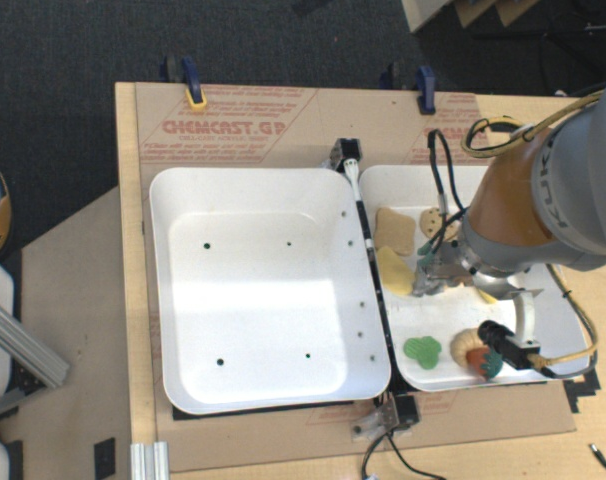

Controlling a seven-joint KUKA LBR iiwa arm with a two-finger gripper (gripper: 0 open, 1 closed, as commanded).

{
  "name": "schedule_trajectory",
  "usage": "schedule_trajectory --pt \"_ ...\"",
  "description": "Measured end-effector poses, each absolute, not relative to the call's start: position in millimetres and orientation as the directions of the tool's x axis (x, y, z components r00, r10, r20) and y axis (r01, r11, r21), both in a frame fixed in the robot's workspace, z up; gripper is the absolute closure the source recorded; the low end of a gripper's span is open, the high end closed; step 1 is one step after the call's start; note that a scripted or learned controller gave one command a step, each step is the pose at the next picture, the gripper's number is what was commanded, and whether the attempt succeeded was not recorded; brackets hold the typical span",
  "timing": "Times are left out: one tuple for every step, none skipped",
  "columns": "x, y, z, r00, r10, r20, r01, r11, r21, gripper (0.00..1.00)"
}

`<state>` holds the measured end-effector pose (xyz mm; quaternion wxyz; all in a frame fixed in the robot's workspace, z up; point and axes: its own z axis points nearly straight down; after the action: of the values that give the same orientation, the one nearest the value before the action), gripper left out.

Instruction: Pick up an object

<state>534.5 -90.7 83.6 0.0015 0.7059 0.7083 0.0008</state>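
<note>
My gripper (426, 276) is low in the right bin (543, 313), at its left side, with the grey arm and orange band reaching in from the right. It sits right at the edge of a pale yellow piece (391, 266), and I cannot tell whether it touches it. A tan flat block (394, 228) lies just behind the yellow piece. A green lump (421, 349) rests near the bin's front wall. Beside it are an orange-tan ball (469, 345) and a teal thing (489, 367).
The left bin (183, 193) stands beside the right one, with a black divider rail (368, 258) between them. A small wooden piece with holes (435, 222) shows behind the gripper. Blue clamps (192, 76) hold the cardboard base at the back.
</note>
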Motion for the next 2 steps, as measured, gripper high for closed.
schedule_trajectory --pt "532.7 -92.2 84.7 0.0 1.0 -0.001 1.0 0.0 0.001 0.0" --pt "601.8 -92.6 85.2 -0.003 1.0 -0.002 1.0 0.003 0.004 0.0"
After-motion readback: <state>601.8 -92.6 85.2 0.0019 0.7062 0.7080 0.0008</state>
